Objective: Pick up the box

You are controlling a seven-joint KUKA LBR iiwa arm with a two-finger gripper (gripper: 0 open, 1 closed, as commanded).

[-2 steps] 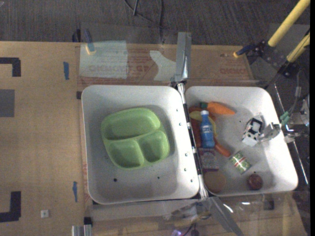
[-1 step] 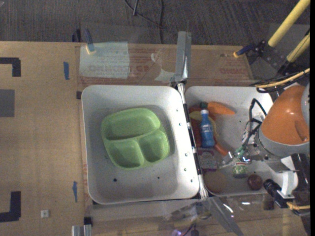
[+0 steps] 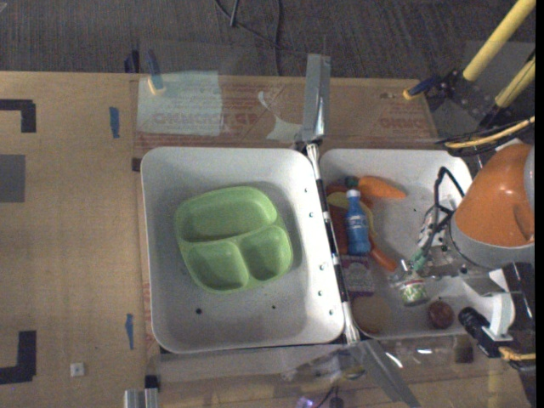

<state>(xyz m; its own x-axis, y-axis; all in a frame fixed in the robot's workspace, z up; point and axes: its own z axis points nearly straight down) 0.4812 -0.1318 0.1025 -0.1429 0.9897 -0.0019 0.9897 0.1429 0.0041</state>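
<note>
The box is a small dark purplish pack lying against the left wall of the right bin, just below a blue bottle. My gripper hangs low over the middle of that bin, to the right of the box and apart from it. Right under its tip lies a small round green and white item. Whether the gripper touches that item I cannot tell. The orange band of the arm covers the bin's right side.
An orange carrot and a red and yellow item lie at the right bin's back. A brown round thing and a tan disc sit near its front. The left bin holds a green divided tray.
</note>
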